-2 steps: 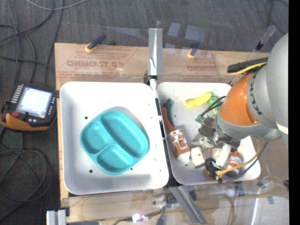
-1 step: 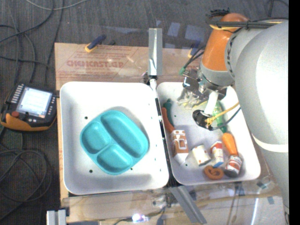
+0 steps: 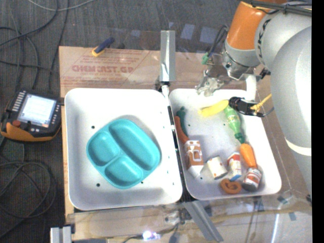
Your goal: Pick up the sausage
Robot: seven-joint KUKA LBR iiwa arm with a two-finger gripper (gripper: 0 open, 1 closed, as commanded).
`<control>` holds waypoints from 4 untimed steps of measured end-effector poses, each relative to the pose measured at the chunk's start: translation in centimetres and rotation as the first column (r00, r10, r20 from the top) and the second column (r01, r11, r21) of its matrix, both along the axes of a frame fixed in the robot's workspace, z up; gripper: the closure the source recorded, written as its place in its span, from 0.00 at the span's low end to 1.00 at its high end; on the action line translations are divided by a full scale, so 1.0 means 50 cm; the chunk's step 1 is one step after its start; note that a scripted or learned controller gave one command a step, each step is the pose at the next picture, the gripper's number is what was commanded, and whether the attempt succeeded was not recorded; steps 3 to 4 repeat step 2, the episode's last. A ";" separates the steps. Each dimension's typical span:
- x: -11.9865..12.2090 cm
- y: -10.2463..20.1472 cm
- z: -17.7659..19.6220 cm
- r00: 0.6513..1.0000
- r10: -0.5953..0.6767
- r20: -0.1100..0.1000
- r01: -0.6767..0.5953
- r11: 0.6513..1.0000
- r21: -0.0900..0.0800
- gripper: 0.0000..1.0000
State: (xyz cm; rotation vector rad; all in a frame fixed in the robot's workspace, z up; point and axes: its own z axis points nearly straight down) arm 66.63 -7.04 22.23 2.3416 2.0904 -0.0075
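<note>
Currently, sausage (image 3: 180, 129): lies along the left wall of the right bin (image 3: 271, 151), just beside a boxed item (image 3: 194, 153).
Gripper (image 3: 206, 87): above the bin's far edge, near the banana (image 3: 213, 108); finger state cannot be told.
Left bin (image 3: 76, 186): holds a teal tray (image 3: 124, 152).

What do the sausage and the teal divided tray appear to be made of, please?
The sausage: probably moulded toy plastic or rubber, matte reddish-brown with a dark green end. The teal divided tray: likely hard plastic, smooth with a soft sheen, one uniform colour and rounded moulded compartments.
</note>
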 end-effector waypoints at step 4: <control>0.005 0.152 0.081 0.709 0.705 0.002 -0.705 0.709 0.003 1.00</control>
